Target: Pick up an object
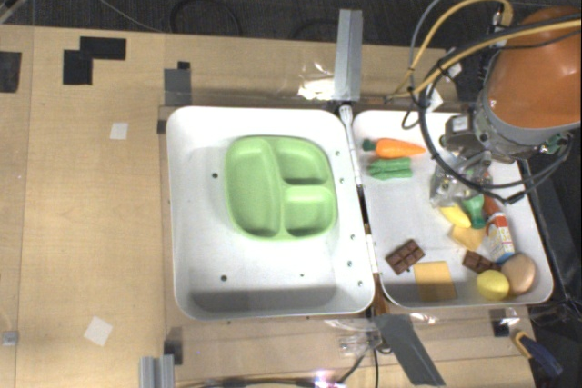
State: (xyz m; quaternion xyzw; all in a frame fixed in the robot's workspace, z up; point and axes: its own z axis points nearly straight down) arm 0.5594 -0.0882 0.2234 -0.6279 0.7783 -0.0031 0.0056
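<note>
smooth matt green plastic tray [277,186] in a glossy white plastic bin [195,223] on a pale wood bench [82,223].

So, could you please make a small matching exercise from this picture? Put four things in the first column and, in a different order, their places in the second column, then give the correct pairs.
Things:
1. green divided plate
2. toy carrot
3. brown chocolate piece
4. yellow lemon

Places:
A. top of the right bin, just above a green vegetable
B. near corner of the right bin, beside a brown egg-like thing
C. middle of the left bin
D. lower left part of the right bin, next to a tan block

Pairs: 1-C, 2-A, 3-D, 4-B
</note>
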